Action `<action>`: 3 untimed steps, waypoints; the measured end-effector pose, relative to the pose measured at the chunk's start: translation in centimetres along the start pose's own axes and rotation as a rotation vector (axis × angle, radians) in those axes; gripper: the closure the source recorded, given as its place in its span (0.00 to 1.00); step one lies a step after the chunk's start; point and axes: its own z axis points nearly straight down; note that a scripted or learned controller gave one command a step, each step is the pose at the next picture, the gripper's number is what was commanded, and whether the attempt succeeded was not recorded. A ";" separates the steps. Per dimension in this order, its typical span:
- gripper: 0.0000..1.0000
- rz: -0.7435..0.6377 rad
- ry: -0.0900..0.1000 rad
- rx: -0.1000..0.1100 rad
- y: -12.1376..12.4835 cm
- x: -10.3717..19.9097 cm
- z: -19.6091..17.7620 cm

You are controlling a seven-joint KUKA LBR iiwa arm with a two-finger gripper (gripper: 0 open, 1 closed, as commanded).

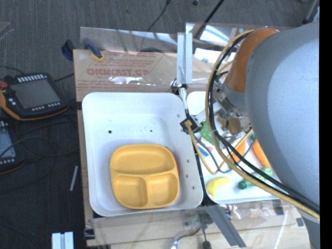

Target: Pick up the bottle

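Note:
The grey arm with its orange band [248, 61] reaches down over the right bin [196, 101] and covers most of it. The gripper is hidden under the wrist and cables around the bin's middle. I cannot pick out a bottle with certainty; a green object [208, 134] shows beside the cables near the bin's left wall. Another small green piece [243, 183] lies near the bin's front.
A yellow divided plate [145, 176] lies in the front half of the left bin [104, 113]. The right bin holds a yellow lemon-like item [218, 184], an orange carrot-like item [259, 154] and a small striped item [206, 150]. A teach pendant [31, 95] rests on the floor at left.

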 end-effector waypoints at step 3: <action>0.00 0.189 -0.002 -0.001 -7.8 -5.0 2.4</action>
